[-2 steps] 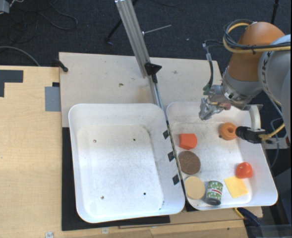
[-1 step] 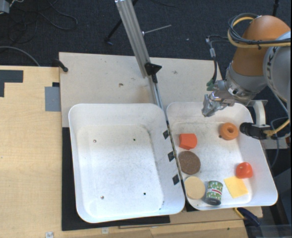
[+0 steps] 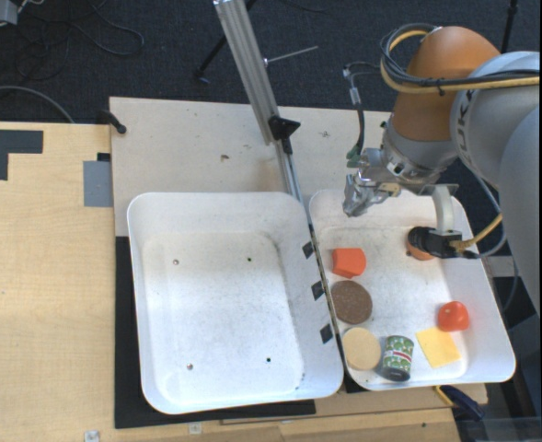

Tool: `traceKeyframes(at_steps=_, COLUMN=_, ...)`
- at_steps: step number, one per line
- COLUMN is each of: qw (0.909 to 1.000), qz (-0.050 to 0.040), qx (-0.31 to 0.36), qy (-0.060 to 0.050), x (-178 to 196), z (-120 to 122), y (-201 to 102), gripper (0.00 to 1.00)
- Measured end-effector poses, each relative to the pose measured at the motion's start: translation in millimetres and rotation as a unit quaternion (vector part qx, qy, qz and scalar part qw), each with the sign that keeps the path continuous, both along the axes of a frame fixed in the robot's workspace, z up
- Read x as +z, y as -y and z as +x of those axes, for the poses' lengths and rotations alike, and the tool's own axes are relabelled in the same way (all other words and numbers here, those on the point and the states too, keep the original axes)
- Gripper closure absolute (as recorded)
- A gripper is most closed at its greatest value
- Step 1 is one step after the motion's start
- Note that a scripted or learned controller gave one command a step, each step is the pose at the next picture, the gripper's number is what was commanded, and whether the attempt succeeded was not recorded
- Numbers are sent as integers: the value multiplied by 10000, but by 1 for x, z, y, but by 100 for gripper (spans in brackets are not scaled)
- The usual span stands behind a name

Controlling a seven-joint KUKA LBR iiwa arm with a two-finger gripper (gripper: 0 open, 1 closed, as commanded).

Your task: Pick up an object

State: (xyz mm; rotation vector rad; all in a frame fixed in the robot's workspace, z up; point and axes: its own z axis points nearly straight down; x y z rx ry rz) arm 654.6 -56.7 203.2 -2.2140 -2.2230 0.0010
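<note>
Over the far end of the right bin (image 3: 491, 362), the fingers (image 3: 353, 203) hang close together, nothing between them, above bare bin floor. Nearest below lies an orange block (image 3: 349, 262); then a brown disc (image 3: 351, 302), a tan disc (image 3: 362, 348) and a small can (image 3: 397, 358). A yellow block (image 3: 438, 347) and red piece (image 3: 453, 317) sit by the right rim. The left bin (image 3: 151, 247) lies beside it on the bench (image 3: 188, 145).
</note>
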Motion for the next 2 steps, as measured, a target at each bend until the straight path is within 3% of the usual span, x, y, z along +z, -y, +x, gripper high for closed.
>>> traceKeyframes(at_steps=2, qw=10000, qz=-1, qx=5, qy=-3, x=-5, z=-3, y=-105, gripper=100)
